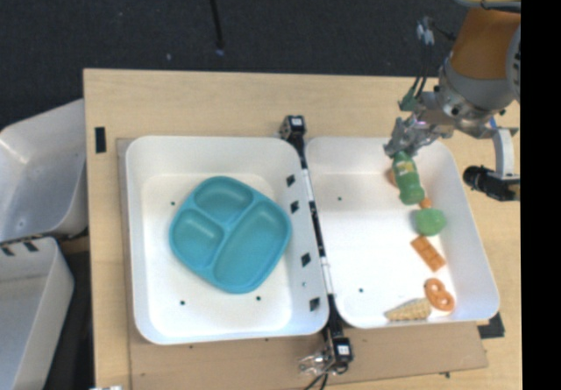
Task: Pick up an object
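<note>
From the overhead camera, the arm came in over the bench's right side, and its claw hung at the far edge of the right bin, right at the top of a green bottle-shaped toy. I could not tell whether the claw was spread or pressed together, nor whether it touched the toy. Along that bin's right wall lay a green lump, an orange block, an orange pretzel and a cracker. The left bin carried a blue divided plate. I judged the danger was a glancing grip: the toy lay near the wall and could roll or slip aside.
</note>
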{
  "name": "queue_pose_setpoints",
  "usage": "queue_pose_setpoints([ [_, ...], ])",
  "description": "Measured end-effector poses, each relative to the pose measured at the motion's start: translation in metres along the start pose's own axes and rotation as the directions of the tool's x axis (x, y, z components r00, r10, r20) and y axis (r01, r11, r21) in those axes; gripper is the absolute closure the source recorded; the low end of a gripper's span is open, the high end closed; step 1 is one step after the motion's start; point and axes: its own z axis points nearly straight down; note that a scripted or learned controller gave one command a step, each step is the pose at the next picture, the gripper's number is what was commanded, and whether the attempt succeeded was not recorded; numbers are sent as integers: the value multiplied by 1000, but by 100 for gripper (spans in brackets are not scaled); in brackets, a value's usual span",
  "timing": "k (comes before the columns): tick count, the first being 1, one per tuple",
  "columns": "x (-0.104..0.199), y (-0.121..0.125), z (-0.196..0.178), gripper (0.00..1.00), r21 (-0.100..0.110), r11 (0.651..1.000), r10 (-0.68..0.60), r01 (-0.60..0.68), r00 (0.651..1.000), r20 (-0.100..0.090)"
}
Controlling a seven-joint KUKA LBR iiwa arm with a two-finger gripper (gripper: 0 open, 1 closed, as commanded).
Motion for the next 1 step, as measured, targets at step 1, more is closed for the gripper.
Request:
queue_pose_setpoints([
  [1, 49, -2, -6, 100, -1, 1000, -2, 2, 1000, -2],
])
